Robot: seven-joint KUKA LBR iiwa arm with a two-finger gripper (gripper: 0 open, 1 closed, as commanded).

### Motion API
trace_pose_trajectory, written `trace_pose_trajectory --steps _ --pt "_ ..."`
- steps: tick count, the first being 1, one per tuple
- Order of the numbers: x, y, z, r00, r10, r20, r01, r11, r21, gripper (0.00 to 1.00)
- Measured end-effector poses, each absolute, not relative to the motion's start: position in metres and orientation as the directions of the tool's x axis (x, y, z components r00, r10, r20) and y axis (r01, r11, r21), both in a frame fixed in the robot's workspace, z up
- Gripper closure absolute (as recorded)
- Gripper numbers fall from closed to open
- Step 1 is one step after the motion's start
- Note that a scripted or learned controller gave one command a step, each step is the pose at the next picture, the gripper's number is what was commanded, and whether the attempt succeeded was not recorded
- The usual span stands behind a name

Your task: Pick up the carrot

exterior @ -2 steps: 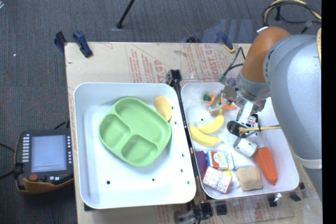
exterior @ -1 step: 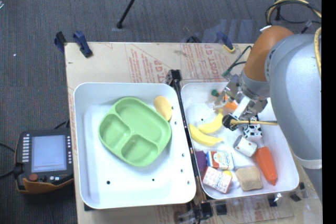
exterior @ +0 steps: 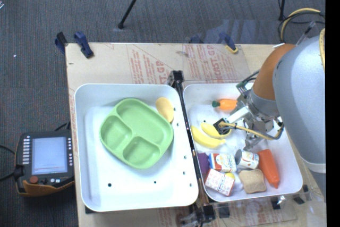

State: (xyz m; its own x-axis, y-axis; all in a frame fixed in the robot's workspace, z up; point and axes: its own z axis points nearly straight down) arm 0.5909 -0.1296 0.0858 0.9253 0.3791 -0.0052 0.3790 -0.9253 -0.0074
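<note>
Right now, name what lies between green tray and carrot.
Camera view: a yellow fruit beside the green tray, the bins' adjoining walls, then bare bin floor up to the carrot.

Carrot (exterior: 227, 104): you are looking at a small orange toy piece with a green tip at its left end. It is lying on its side, lengthwise left to right, near the back wall of the right bin (exterior: 199, 94), just behind the banana (exterior: 207, 138).
</note>
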Motion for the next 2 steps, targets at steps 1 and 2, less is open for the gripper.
trace_pose_trajectory --steps 1,2 --pt "0.6324 -0.1071 0.0853 0.979 0.202 -0.012 0.201 -0.979 -0.007 0.0" --pt "0.6334 -0.1048 0.095 0.978 0.21 -0.012 0.21 -0.978 -0.007 1.0"
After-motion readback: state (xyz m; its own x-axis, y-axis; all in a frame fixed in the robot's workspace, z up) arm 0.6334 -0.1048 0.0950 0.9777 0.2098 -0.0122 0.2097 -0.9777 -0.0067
